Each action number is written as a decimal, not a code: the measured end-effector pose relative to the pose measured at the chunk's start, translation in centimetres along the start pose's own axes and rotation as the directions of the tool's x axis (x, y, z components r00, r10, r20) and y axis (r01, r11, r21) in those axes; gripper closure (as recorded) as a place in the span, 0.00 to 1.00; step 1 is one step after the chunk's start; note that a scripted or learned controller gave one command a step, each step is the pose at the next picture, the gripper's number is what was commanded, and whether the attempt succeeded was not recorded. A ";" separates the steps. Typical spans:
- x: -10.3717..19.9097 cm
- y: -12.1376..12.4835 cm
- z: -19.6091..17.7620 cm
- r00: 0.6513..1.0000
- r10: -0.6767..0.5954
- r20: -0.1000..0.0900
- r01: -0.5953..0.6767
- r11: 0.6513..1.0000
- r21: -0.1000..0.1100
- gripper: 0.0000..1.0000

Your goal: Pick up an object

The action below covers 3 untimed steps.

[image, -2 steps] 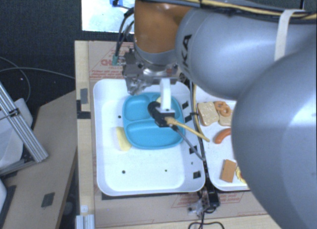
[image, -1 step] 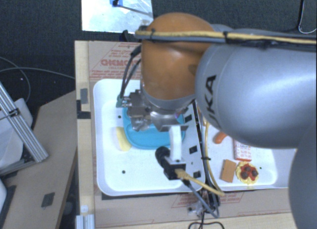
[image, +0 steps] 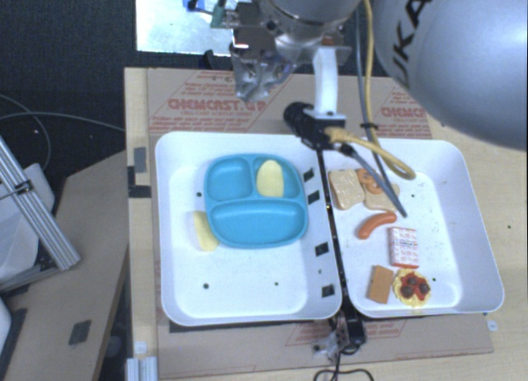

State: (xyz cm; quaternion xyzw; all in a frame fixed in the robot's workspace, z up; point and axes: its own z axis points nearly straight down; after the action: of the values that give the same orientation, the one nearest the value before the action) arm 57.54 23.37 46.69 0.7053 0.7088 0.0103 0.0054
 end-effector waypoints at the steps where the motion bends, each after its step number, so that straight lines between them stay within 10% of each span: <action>1: -6.7 4.3 2.9 1.000 0.006 0.007 -0.006 1.000 0.019 1.00; 2: -0.8 0.5 14.6 1.000 -0.003 0.008 0.003 0.999 0.033 1.00; 3: 0.1 -6.1 13.7 1.000 -0.002 0.006 0.002 1.000 0.026 1.00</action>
State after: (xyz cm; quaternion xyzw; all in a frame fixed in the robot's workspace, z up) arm 51.74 23.55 32.89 0.7048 0.7094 -0.0009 -0.0014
